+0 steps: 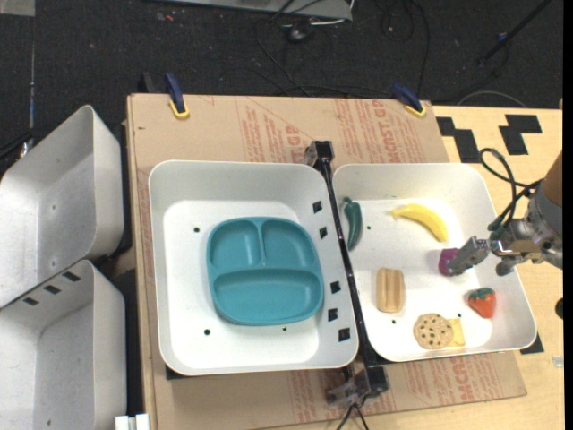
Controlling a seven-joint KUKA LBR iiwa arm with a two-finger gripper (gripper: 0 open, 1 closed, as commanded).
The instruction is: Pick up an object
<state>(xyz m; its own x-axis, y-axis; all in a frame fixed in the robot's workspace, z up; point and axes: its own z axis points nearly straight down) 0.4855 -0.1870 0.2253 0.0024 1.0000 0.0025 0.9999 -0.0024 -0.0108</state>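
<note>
Purple object (448, 261) lies in right bin (421, 176), near right wall, below banana (423, 219), above strawberry (483, 302). Gripper (469, 256) low, touching its right side; finger state cannot tell. No grasp confirmed. Judged: approach angled from right because arm enters there. Blue tray (265, 270) in left bin (170, 240).

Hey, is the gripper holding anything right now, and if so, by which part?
It cannot be told. The gripper sits right against the purple object in the right bin, but no grasp is visible.
</note>
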